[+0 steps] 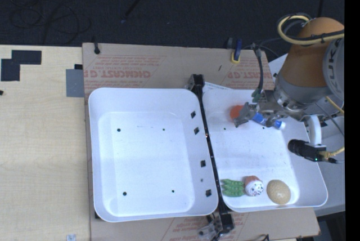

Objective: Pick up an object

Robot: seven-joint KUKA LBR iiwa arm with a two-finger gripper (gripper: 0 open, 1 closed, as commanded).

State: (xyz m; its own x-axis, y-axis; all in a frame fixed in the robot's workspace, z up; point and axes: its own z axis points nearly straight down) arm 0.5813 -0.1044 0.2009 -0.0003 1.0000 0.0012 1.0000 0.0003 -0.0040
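Note:
In the right bin (264, 158), an orange-red object (236, 111) lies near the far wall, partly hidden by my gripper (254, 116). The gripper hangs low over the bin's far part, just right of that object, with blue parts on its body. Along the bin's near wall lie a green pod-shaped toy (232, 187), a small white and red spotted object (253, 186) and a tan rounded object (278, 191). I see nothing clearly between the fingers.
The left bin (146, 150) sits beside the right one, with a black divider strip (203, 141) between them. Both rest on a cardboard sheet (157, 65). The arm's orange and grey body (309, 59) looms over the right bin's far right corner.

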